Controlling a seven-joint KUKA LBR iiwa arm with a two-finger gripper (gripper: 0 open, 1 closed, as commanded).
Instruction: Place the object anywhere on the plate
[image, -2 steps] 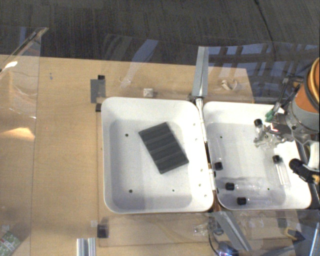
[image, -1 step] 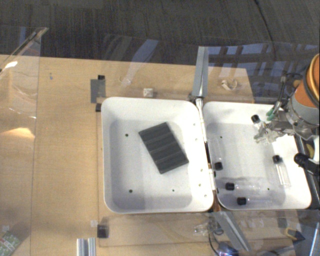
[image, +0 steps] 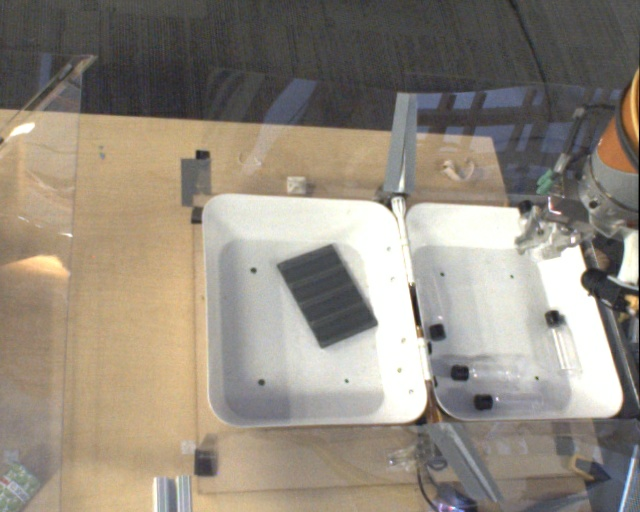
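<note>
From my remote station I read the dark grey plate (image: 327, 295) as a flat rectangular slab with parallel ridges, lying at an angle on the floor of the left bin (image: 230, 235). The right bin (image: 500, 222) contains clear tube-like objects (image: 497, 372) with black caps, resting near its front and right walls; clear plastic makes their outlines faint. The gripper (image: 545, 232) sits over the right bin's far right corner, well apart from the plate. I cannot tell its state.
</note>
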